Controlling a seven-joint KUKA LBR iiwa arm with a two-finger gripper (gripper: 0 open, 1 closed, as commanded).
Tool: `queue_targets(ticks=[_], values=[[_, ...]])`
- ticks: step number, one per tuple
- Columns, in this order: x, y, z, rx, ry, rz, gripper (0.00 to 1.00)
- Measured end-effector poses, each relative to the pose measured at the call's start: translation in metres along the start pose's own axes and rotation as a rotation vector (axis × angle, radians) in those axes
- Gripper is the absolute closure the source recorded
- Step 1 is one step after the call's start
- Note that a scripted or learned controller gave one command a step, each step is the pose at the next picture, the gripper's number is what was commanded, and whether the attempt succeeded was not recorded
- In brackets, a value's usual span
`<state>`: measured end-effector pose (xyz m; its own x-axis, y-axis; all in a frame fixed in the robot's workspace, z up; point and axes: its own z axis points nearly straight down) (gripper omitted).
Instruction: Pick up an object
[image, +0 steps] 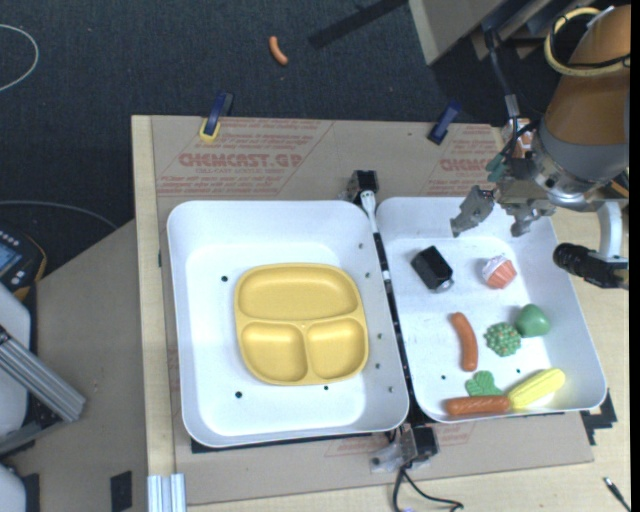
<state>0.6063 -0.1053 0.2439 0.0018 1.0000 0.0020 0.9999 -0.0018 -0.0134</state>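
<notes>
Arm enters from right, wrist angled down-left. End effector (497, 212) spread, nothing between fingers, over right bin (590, 345) rear. Black block (433, 267), possibly strawberry toy (498, 271) lie just below.

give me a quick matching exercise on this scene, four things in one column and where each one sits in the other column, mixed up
Things:
1. yellow divided plate
2. black block
3. corn cob
4. gripper

Places:
A. near corner of the right bin, beside a sausage
B. middle of the left bin
C. above the far end of the right bin
D. far left part of the right bin, close to the divider between the bins

Pairs: 1-B, 2-D, 3-A, 4-C
</notes>
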Motion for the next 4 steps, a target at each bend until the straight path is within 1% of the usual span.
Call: queue_targets(ticks=[1,2,3,4], values=[[0.0,0.002,-0.007,-0.013,-0.001,-0.002,0.0],[0.005,0.0,0.037,-0.007,-0.001,-0.002,0.0],[-0.002,0.0,0.098,-0.005,0.0,-0.001,0.0],[0.002,0.003,0.161,-0.006,0.0,-0.002,0.0]])
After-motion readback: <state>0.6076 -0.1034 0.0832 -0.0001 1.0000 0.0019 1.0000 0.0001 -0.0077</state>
